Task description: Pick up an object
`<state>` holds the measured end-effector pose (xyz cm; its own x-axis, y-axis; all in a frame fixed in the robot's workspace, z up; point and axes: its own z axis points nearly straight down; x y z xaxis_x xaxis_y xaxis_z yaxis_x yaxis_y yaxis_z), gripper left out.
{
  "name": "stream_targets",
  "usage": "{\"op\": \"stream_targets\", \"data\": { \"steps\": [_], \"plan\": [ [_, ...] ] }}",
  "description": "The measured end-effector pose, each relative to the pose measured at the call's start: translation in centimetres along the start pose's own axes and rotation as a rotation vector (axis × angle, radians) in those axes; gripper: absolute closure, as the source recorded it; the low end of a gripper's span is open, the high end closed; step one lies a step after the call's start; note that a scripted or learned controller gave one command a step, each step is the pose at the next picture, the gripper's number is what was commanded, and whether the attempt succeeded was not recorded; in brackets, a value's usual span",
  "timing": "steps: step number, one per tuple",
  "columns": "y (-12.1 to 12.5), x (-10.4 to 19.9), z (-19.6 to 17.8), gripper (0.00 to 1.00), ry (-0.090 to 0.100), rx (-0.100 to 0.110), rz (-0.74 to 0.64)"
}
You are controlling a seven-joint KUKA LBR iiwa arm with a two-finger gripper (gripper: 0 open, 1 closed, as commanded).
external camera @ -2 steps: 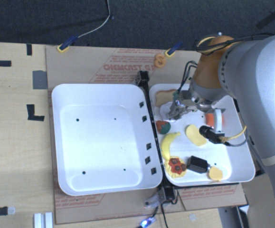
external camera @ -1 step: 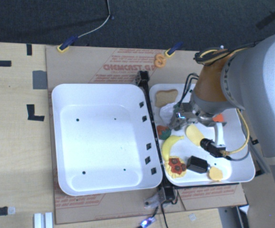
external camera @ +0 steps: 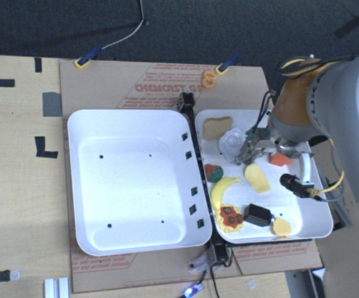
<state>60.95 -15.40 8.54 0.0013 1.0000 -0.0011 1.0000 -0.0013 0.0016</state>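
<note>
Place: a robot lab or test cell — not a home or shop.
Surface [external camera: 18, 166]: pale wood marked with black tape shapes, carrying a printed cardboard sheet [external camera: 160, 85].
Bins: two shallow white bins [external camera: 132, 179] side by side, the cardboard held by blue clamps [external camera: 87, 56].
Machine: a grey and orange robot arm [external camera: 309, 104] with loose cables.
Props: toy food — a banana [external camera: 221, 190], bread [external camera: 217, 128].
Floor: dark carpet [external camera: 55, 17], a cable [external camera: 139, 17] trailing across.

The desk [external camera: 18, 166] carries a cardboard sheet [external camera: 160, 85] held by two blue clamps [external camera: 87, 56]; on the sheet, two white bins [external camera: 129, 179] sit side by side.
</note>
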Motion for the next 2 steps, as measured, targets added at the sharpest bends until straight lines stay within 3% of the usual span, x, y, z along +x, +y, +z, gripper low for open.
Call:
{"op": "stream_targets", "data": {
  "steps": [1,2],
  "plan": [
    [-5.0,6.8,-10.5,1.00,0.004,-0.002,-0.008],
    [-11.1,5.3,-5.7,1.00,0.002,0.013,0.002]
  ]
}}
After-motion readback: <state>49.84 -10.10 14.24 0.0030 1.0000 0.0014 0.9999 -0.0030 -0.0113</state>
